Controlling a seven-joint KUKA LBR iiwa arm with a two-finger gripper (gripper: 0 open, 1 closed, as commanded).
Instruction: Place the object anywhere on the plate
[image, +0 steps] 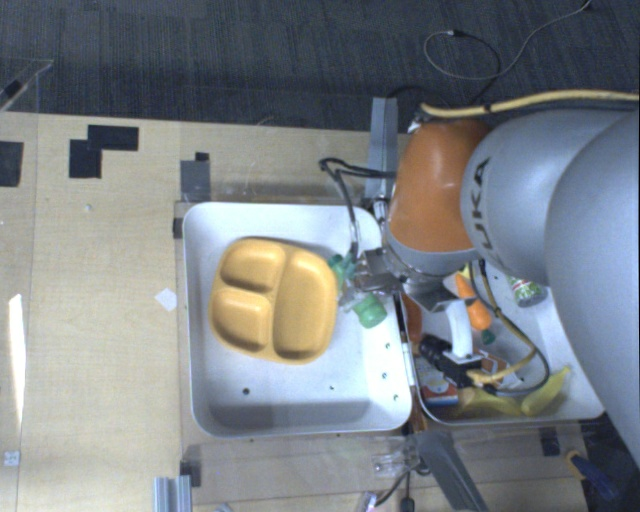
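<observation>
The gripper (358, 290) is hovering over the left bin (300, 415), just beside the plate's (275, 298) right edge, with a green object (368, 311) lying at its tip; I cannot tell whether that object is held. To do well, it should be carrying the object leftward over 1 of the plate's 3 hollows before lowering. The right bin (560, 310) is crowding with a banana (520, 402) and other clutter.

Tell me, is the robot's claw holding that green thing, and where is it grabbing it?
It cannot be told. The claw sits right at the green object beside the yellow plate, but the grip is hidden.
</observation>
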